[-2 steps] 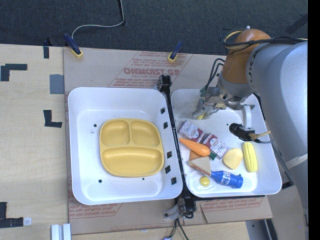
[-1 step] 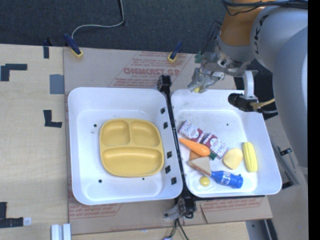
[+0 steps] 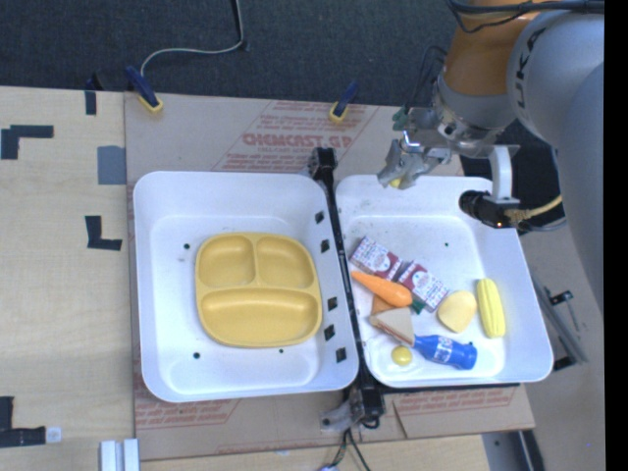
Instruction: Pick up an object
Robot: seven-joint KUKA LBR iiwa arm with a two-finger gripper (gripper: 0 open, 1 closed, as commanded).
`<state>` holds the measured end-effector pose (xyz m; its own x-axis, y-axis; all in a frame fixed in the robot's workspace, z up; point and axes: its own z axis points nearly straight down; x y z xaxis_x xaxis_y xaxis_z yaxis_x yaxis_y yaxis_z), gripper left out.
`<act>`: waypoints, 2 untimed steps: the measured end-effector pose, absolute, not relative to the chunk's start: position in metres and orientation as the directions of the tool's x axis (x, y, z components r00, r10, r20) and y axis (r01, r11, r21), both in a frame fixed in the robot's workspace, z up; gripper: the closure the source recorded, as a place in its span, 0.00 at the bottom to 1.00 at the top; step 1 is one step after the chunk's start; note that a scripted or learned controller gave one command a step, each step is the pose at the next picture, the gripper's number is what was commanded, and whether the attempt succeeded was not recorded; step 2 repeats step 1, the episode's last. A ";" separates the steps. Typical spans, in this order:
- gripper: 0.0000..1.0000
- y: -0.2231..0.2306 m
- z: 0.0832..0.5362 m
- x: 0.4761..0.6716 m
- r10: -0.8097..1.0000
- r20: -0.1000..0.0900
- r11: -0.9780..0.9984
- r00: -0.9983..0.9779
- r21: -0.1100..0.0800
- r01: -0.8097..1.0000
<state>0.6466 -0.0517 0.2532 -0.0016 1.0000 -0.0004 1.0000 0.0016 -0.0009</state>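
Writing: red print on the cardboard sheet (image 3: 245,140) under the bins reads "CHEMCAST", upside down to the camera; the smaller letters after it are too blurred to read; the red-and-white packet (image 3: 397,266) carries print too small to make out
Gripper: gripper (image 3: 400,175) hangs over the upper left rim of the right bin (image 3: 520,292); something small and yellowish shows at its tip, but whether it is gripped or what it is cannot be told; how far the fingers stand apart cannot be told
Arm: grey, orange band (image 3: 500,18) above the wrist, reaching in from the right
Right bin contents: packet near the middle; orange carrot (image 3: 383,287) just below it, touching; tan wedge (image 3: 394,322) below the carrot; blue bottle (image 3: 446,351) lying flat near the lower wall; small yellow ball (image 3: 401,355) beside the bottle's left end; pale yellow lump (image 3: 456,311) and yellow corn cob (image 3: 491,307) side by side toward the right wall
Objects relative to gripper: all lie lower in the bin, apart from the tip; the packet is nearest
Left bin: left bin (image 3: 162,214) holds a yellow divided tray (image 3: 259,289), three compartments, lying flat at the centre
Bench extras: two yellow-and-blue clamps (image 3: 144,88) on the cardboard's top edge
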 end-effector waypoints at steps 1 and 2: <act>1.00 -0.058 0.269 0.554 1.000 0.000 0.000 0.000 -0.002 1.000; 1.00 -0.058 0.269 0.554 1.000 0.000 0.000 0.000 -0.002 1.000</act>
